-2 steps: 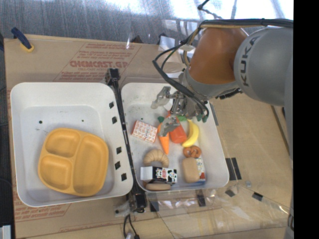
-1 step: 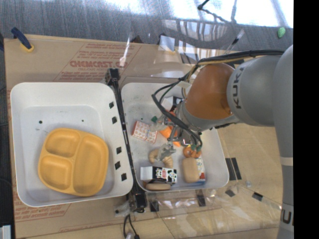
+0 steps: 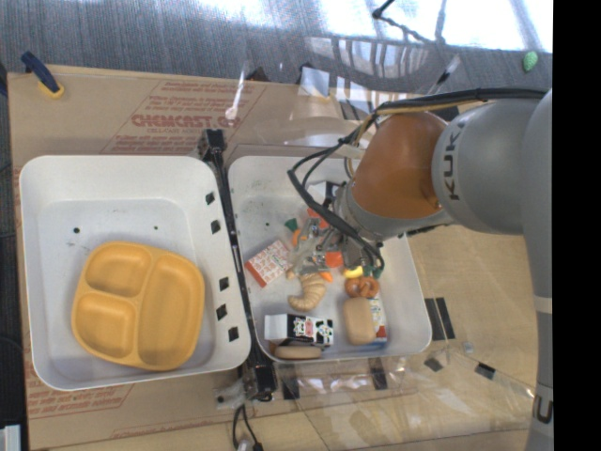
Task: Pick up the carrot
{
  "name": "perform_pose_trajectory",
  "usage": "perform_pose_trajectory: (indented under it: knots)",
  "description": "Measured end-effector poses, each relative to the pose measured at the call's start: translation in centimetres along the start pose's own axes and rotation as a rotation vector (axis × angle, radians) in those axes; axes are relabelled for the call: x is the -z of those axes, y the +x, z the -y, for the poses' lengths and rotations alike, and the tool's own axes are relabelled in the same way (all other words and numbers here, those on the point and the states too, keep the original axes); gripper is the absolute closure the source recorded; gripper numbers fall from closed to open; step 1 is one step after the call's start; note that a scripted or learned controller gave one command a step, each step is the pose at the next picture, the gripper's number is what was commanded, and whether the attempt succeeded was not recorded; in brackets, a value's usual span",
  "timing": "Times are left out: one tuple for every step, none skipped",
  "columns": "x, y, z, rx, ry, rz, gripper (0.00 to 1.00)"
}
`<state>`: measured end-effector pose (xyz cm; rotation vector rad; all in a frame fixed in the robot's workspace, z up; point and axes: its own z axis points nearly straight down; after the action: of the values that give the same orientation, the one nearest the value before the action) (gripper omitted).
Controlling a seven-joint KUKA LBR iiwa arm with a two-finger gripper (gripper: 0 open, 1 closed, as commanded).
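- grey arm (image 3: 498,167) with its orange band (image 3: 399,172) fills the upper right, standing highest over the bench and reaching down into the right bin (image 3: 246,195).
- gripper (image 3: 331,242) sits low among the clutter in the middle of that bin; whether the jaws are apart or together cannot be told, since the wrist and cables hide them.
- carrot (image 3: 326,273), a small orange piece, lies just below the gripper, beside a croissant (image 3: 308,295); nothing shows it between the fingers.
- nearer the lower rim of the same bin: a black-and-white milk carton (image 3: 300,328) with a sausage-like piece (image 3: 298,351) touching its lower edge, a tan bread slice (image 3: 358,322) to their right, and a glazed doughnut (image 3: 362,287) just above the bread.
- red-and-white packet (image 3: 269,262) lies left of the croissant, tilted.
- left bin (image 3: 56,181) holds a yellow divided tray (image 3: 138,304) toward its lower left.
- brown cardboard (image 3: 141,111) with red print lies under both bins, and a blue-and-yellow clamp (image 3: 40,75) grips its far left corner.
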<state>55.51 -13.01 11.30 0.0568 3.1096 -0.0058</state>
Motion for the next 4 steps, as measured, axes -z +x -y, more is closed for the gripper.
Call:
perform_pose_trajectory:
  knots:
    - [10.3, -5.0, -6.1, -0.152, -0.002, -0.019, 1.0]
    - [9.0, -3.1, -14.0, -0.275, 0.0, -0.033, 1.0]
    - [8.1, 8.5, -22.1, -0.297, 0.0, -0.039, 1.0]
    - [14.2, 5.0, -24.8, -0.686, 0.007, -0.029, 1.0]
